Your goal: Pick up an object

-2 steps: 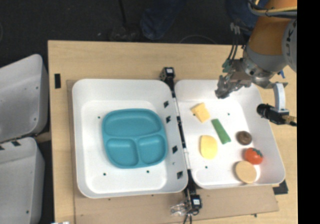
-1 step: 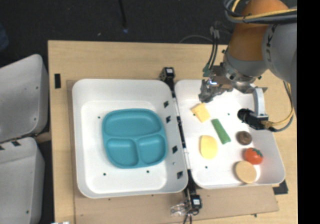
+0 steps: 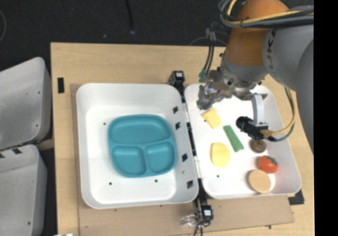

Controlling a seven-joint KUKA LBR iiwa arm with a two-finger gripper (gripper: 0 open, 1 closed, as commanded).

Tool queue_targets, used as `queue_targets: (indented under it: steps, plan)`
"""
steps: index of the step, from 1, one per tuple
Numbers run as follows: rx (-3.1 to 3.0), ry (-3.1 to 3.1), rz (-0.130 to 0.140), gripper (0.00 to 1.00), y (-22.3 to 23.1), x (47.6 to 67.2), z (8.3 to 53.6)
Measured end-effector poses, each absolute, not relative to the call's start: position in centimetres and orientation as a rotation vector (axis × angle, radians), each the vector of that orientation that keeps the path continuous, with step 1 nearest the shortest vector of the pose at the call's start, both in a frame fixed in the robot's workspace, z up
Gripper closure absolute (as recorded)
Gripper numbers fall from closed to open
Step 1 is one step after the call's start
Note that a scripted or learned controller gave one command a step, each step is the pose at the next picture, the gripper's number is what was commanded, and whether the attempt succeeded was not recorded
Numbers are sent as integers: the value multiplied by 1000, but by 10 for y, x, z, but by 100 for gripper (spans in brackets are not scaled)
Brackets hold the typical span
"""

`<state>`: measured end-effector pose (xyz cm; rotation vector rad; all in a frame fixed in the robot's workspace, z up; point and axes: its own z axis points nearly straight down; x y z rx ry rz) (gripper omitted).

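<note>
While your tool (image 3: 207, 100) hangs low in the right bin (image 3: 282, 179), it's just above the yellow cheese wedge (image 3: 212, 119). You can't tell its grip state.

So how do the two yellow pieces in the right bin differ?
The yellow block is angular with flat edges; the yellow lump is rounded. The block lies nearer the bin's far end, right by the hand; the lump lies lower in the view, apart from the hand. The block looks smaller than the lump. Both are yellow and sit left of the green stick.
</note>
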<state>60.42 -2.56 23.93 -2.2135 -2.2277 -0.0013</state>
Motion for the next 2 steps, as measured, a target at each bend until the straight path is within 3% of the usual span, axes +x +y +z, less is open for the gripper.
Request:
queue_targets:
  steps: [2]
  plan:
    - [-2213, -2228, 0, 100, 77, 596, 234]
